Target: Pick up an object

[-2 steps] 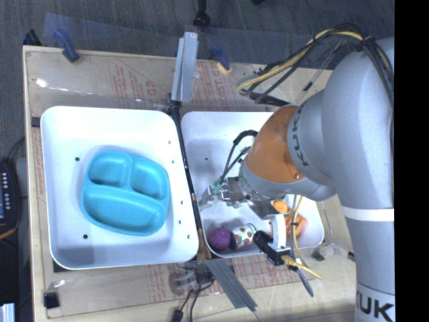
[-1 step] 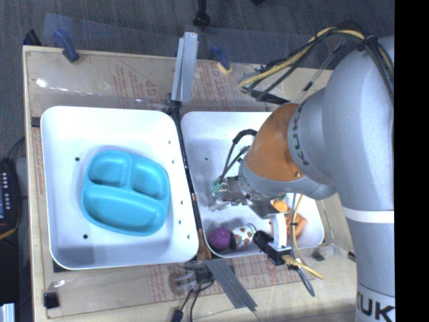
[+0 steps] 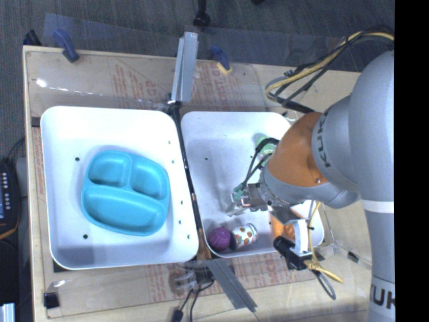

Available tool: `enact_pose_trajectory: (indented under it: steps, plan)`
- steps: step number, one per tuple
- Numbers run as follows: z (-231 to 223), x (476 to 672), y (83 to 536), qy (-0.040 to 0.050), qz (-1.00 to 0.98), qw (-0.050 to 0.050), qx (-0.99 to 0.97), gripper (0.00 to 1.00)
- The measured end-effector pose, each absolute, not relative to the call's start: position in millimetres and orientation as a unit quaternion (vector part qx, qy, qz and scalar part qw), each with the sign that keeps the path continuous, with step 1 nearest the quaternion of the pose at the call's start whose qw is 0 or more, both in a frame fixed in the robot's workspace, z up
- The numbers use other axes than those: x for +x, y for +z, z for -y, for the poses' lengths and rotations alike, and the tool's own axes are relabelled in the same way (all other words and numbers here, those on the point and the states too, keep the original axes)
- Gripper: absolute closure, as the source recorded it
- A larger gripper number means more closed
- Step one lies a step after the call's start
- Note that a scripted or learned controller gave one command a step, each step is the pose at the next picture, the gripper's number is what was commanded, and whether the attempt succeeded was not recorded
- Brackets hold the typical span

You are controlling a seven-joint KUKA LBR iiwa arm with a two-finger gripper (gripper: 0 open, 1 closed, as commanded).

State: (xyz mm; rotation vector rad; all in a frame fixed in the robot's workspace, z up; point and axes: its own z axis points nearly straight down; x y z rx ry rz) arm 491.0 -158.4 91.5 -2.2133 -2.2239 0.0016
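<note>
A small purple ball-like object (image 3: 219, 237) lies on the floor of the right bin (image 3: 204, 159), close to that bin's near wall and toward its left corner. Just to its right, touching or nearly touching it, lies a small white cylinder-shaped item with red and green markings (image 3: 245, 235), tipped onto its side with its long axis running roughly along the near wall. Farther right along the same wall an orange object (image 3: 289, 230) shows in part, mostly hidden behind the arm, so its shape cannot be told.
</note>
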Motion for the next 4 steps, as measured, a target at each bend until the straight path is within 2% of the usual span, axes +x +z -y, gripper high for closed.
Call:
enact_pose_trajectory:
  steps: [1,2,3,4]
  plan:
    - [158.2,491.0,91.4,0.0005,0.709,0.002,-0.705,0.0]
    - [138.9,475.8,91.0,0.001,0.71,0.002,-0.704,0.0]
    - [145.3,538.6,91.1,0.0007,0.709,0.002,-0.705,0.0]
    - [116.0,476.6,94.1,0.0024,0.706,-0.006,-0.708,0.0]
